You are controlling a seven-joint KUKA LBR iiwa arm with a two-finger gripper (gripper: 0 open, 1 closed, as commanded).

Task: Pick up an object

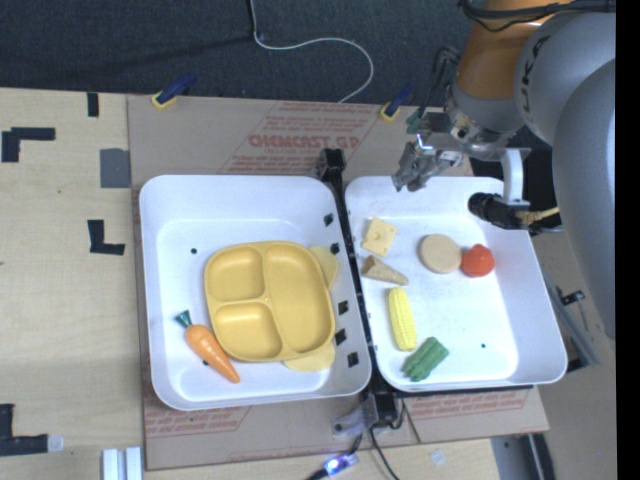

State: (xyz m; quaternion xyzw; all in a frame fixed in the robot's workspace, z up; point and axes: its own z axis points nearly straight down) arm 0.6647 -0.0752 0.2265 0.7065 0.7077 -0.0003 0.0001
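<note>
Pincer (410, 180) hangs above the right bin's (530, 368) far rim, carrying nothing I can see, its spread unreadable, while the cheese wedge (379, 237) waits just inside that bin, likely target.

A white cable (320, 48) loops over dark cloth (120, 28) behind the cardboard sheet (290, 138).

End effector (411, 173) above right bin (520, 363) rear edge; corn (402, 318), tomato (478, 260) inside.
</note>
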